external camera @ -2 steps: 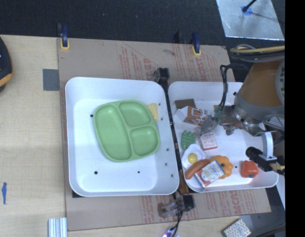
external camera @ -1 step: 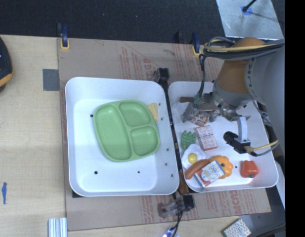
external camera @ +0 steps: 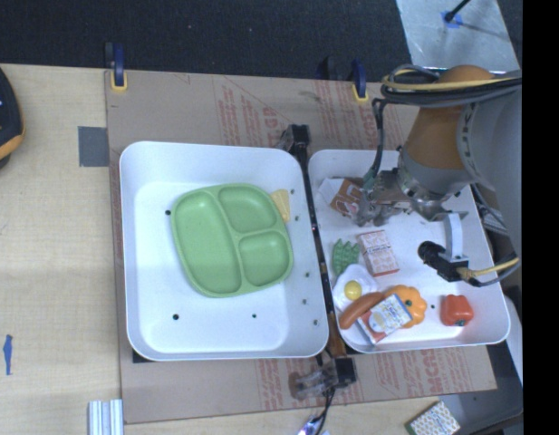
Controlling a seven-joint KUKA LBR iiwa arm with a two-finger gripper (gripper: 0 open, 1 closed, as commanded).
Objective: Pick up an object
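The gripper (external camera: 377,208) hangs low over the far end of the right bin (external camera: 496,329), its opening impossible to judge, with a brown packet (external camera: 344,198) just left of it and a pink carton (external camera: 379,252) just nearer the camera.

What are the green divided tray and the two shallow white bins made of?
The green three-compartment tray looks like moulded plastic: even colour, rounded ridges, matte sheen. The white bins also seem plastic, smooth with rolled rims, though thin painted metal is possible.
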